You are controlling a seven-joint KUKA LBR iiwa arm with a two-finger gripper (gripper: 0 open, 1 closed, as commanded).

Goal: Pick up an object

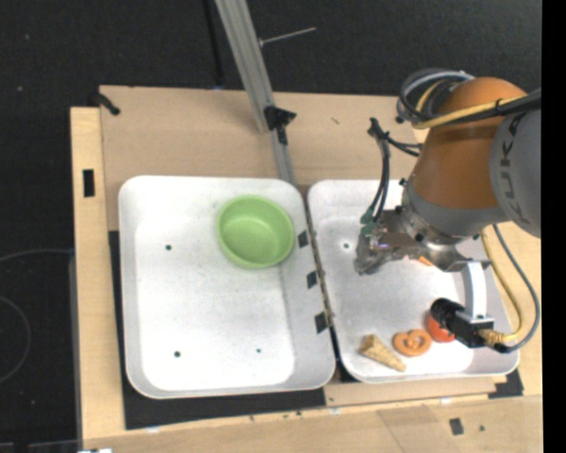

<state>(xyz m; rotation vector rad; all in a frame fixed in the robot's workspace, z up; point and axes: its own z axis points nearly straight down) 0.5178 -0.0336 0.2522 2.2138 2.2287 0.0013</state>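
Across the bench, two shallow white bins sit side by side, so that loose items are contained within the arm's reach.

1. Left bin: holds a green bowl at its 1 o'clock area, standing upright with the opening up. No other item lies in it.
2. Right bin: holds the small items, all grouped at its 5 o'clock corner.
3. Arm: enters from 3 o'clock and bends down over the right bin.
4. Gripper: points down over the middle of the right bin, toward its 9 o'clock wall. Whether it is wide or narrow cannot be told. No item is seen in it.
5. Orange disc: lies flat, well apart from the gripper at its 5 o'clock.
6. Tan wedge: lies just beside the disc, at the disc's 8 o'clock.

Assessment: nothing has been picked up yet. The bin floor below the gripper looks bare, so a grasp there would likely close on nothing. The nearest candidates are the wedge and the disc. Both are low and flat, which probably makes them harder to grip than the bowl's rim.
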